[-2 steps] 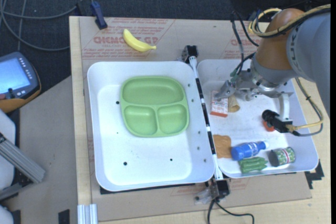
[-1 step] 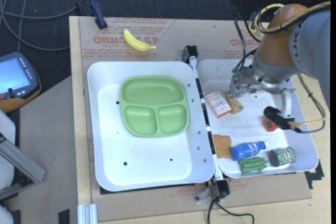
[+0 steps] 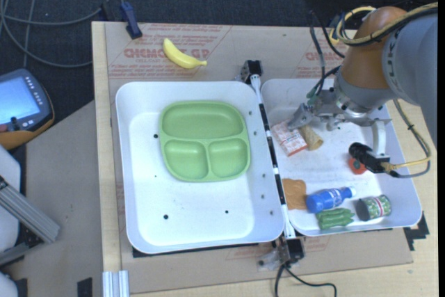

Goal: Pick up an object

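Gripper (image 3: 311,116) hovers over packet (image 3: 290,138), perhaps touching it, right bin (image 3: 402,181).

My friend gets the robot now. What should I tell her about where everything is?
Gripper: low in the right bin, over the red-and-white packet and the tan piece; whether it grips anything cannot be told.
Also in the right bin: blue bottle, green item, small can, brown piece.
Left bin: green divided plate. Banana lies on the bench behind it.
Done: nothing seen lifted. Left: grasp and raise one object.
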Tool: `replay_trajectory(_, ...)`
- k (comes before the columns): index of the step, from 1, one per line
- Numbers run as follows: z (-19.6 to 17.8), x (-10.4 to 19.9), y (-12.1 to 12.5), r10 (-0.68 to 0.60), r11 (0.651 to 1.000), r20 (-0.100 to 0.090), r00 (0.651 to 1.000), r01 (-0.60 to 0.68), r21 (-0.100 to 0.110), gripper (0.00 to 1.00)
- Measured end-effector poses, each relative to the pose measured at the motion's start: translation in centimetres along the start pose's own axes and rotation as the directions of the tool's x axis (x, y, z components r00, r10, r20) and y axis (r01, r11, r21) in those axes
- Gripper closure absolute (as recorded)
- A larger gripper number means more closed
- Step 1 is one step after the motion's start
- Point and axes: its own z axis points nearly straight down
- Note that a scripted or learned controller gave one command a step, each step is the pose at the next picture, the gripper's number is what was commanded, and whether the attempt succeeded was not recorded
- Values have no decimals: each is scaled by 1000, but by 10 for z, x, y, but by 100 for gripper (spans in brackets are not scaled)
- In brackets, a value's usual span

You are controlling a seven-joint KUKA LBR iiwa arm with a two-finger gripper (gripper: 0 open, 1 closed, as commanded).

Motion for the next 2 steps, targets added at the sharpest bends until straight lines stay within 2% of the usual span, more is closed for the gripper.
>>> replay_trajectory(1, 10, 8, 0, 1, 1000, 3, 1000, -1, 1, 0)
replay_trajectory(2, -1, 10, 1, 0, 1000, 1, 1000, 0, -3, 100)
